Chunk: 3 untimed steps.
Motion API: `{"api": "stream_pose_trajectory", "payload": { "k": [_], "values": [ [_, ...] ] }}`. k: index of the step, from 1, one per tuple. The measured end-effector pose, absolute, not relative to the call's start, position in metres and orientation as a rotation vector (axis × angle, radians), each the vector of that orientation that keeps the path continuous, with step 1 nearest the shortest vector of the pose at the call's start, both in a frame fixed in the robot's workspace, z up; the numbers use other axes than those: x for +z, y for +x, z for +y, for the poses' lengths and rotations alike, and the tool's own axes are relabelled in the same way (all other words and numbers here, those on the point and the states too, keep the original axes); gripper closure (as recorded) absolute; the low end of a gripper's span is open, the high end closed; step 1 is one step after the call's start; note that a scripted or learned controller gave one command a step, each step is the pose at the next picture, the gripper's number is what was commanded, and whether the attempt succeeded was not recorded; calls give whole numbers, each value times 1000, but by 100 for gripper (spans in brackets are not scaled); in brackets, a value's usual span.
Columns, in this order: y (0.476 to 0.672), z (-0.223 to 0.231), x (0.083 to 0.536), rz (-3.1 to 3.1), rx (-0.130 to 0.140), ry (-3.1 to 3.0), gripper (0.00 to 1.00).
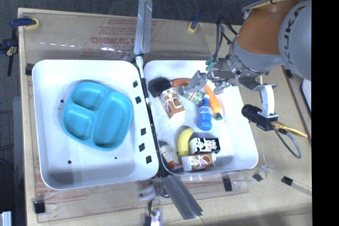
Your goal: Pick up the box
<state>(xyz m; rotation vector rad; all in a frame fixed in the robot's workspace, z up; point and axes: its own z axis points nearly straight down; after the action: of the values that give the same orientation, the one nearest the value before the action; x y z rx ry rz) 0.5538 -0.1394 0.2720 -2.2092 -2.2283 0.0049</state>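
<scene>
A small brown and white carton box (172, 102) lies in the right bin (241, 137), near its upper left. A black and white patterned box (205, 144) and a brown box (199, 162) lie at that bin's front edge. My gripper (198, 86) hangs low over the right bin's upper middle, just right of the carton box and above a small green item (197, 97). I see nothing held in it.
An orange carrot-like piece (214, 102), a blue bottle (205, 117), a black round object (159, 84), a red-orange item (180, 82) and a yellow fruit (185, 141) crowd the right bin. The left bin (47, 166) holds a blue divided tray (98, 114).
</scene>
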Motion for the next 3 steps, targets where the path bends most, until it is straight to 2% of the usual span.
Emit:
{"api": "stream_pose_trajectory", "payload": {
  "k": [1,2,3],
  "values": [
    [517,-109,133,-2227,5,-2212,0],
    [519,-111,96,-2140,5,-2327,0],
    [519,-107,104,-2144,6,-2309,100]
  ]
}}
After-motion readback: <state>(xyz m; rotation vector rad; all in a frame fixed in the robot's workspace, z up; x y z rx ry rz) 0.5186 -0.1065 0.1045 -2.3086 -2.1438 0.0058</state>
